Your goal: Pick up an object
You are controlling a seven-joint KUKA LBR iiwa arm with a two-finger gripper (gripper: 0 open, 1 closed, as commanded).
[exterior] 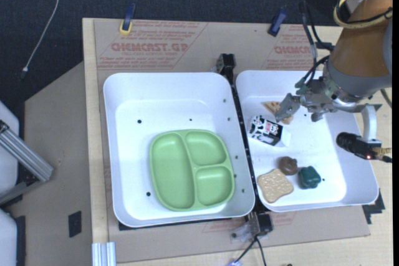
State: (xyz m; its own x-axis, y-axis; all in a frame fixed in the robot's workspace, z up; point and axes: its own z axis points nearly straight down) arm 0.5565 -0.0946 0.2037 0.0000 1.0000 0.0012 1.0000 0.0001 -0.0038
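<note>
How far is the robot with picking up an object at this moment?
Nothing looks picked: the black-and-white object, brown piece, green object and tan piece lie in the right bin. The gripper hangs above the bin's upper part. Descending, grasping and lifting remain.

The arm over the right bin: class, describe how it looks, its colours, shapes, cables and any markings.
The arm is a thick, rounded tube with an orange band above a grey wrist section. Black and yellow cables loop beside its upper part. At its end sits a grey metal gripper, angular and bracket-like. No lettering or markings can be made out on it.

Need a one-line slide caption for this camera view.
Hand above right bin, near black-and-white object; green tray in left bin.
</note>
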